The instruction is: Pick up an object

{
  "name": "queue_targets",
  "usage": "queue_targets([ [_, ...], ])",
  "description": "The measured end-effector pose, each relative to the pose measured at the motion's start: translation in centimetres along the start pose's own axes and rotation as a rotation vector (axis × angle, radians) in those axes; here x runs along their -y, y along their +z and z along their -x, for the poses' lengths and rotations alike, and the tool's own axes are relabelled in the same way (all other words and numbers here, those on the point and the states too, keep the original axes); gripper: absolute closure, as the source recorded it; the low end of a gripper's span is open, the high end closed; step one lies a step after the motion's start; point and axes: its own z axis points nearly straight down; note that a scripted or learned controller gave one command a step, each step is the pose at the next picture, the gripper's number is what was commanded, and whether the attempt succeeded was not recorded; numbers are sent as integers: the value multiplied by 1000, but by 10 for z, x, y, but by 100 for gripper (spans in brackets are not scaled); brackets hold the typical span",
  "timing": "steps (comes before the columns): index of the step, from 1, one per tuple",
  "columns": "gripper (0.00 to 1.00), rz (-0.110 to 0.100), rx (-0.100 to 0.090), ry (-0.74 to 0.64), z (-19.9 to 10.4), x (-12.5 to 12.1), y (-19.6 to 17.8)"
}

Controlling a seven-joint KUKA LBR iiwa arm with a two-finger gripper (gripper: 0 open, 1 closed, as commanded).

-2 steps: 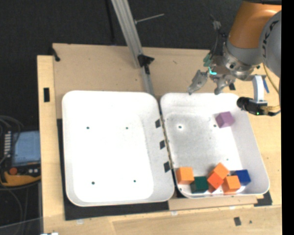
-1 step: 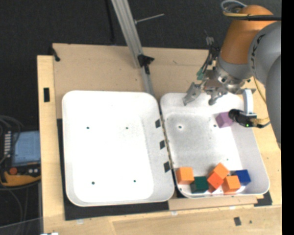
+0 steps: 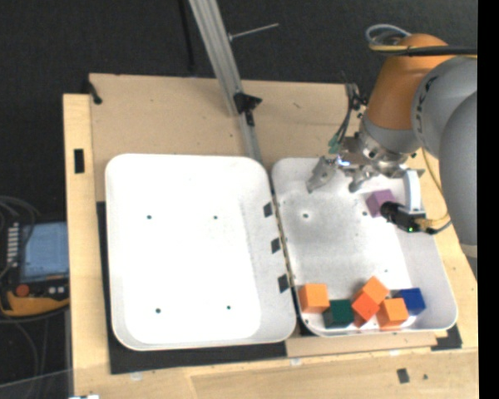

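A pale wooden tabletop (image 3: 175, 115) sits on a dark carpeted floor (image 3: 66, 32). A metal pole (image 3: 220, 52) slants up from the middle of the tabletop toward the top edge. Black mats (image 3: 104, 248) line the wood at the left and front of the bins. On the floor to the left lie black cables (image 3: 0, 214), a blue box (image 3: 46, 252) and an orange and black device (image 3: 33, 298). The light is even and soft.
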Motion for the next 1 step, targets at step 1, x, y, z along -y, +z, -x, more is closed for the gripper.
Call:
queue_targets([
  [1, 0, 0, 0, 3, 1, 1, 52],
])
